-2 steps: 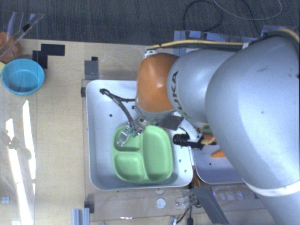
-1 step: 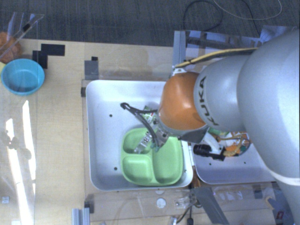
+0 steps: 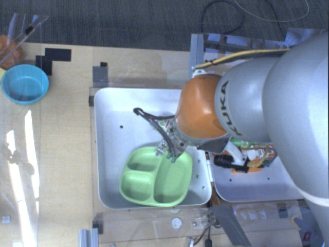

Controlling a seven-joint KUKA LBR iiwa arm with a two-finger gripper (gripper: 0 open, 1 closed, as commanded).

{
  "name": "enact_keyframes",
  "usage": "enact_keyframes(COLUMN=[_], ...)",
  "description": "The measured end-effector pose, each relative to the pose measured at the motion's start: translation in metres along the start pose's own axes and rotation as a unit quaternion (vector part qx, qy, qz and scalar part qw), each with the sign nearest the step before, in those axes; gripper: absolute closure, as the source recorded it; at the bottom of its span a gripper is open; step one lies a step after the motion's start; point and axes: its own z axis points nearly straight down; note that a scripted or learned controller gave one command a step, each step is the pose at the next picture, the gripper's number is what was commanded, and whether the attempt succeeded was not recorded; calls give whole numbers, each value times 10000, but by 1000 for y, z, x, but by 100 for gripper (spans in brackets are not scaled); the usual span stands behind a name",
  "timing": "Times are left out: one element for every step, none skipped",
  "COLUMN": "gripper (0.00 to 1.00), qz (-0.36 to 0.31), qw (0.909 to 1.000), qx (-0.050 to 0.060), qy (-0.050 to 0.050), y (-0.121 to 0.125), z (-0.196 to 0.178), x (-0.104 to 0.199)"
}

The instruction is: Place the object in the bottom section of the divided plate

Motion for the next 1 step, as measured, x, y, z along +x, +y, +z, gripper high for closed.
enact_keyframes(gripper=[100], qz=[-570], qw=[9977], qx=[264], qy=[257], y=[-18], z=[-70], x=[-56])
